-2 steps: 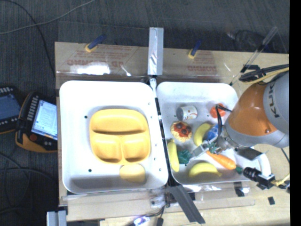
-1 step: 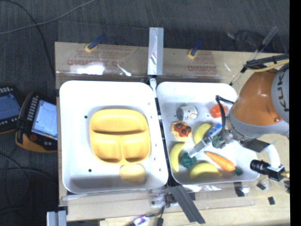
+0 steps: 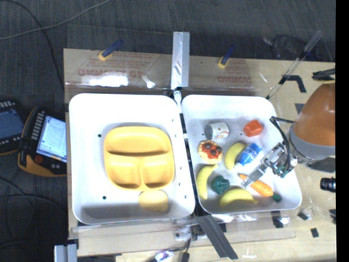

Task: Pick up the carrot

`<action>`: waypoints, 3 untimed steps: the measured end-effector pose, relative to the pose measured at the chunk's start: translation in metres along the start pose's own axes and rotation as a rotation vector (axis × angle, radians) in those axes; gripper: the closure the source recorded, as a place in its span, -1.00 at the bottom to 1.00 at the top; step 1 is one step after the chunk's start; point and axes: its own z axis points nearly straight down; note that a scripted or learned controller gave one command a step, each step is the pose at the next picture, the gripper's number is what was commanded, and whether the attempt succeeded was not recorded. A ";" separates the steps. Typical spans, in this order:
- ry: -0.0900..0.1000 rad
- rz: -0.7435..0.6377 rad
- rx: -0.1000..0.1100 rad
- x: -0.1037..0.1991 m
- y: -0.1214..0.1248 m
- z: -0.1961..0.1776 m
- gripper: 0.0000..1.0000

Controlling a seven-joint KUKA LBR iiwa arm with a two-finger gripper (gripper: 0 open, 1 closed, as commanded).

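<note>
Carrot lies beside claw, grip state indeterminate; you should centre over its body, clear of the banana.

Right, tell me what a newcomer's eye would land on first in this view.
First, the big yellow divided tray in the left bin, with a pale yellow lump at its near edge. Next, the toy food crowded in the right bin: bananas, a blue bottle and the carrot near the right wall. There the gripper reaches in from the right, just above the carrot.
</note>
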 end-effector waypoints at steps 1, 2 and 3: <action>-0.010 -0.144 -0.008 -0.004 0.003 0.064 -1.00; -0.012 -0.146 -0.013 -0.004 0.006 0.054 1.00; -0.011 -0.145 -0.013 -0.004 0.006 0.054 -1.00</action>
